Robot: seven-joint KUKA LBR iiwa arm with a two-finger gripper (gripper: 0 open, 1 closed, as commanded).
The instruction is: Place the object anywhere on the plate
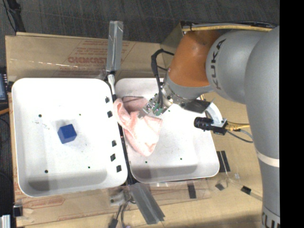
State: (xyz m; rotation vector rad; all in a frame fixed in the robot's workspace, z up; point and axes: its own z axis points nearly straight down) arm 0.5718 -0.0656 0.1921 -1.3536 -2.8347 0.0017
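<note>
From my remote station I look down on a tabletop of pale wood. A flattened brown cardboard sheet with faded red printing lies across its far side. Beyond the tabletop, dark grey carpeted floor fills the top of the view. Short strips of black tape dot the wood at the near right. A grey metal bracket stands upright at the far side. The light is even and soft.

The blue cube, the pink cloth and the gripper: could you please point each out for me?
blue cube (67, 133), camera view, middle of its top face
pink cloth (142, 132), camera view, middle of the crumpled fabric
gripper (155, 109), camera view, its tip above the cloth
</note>
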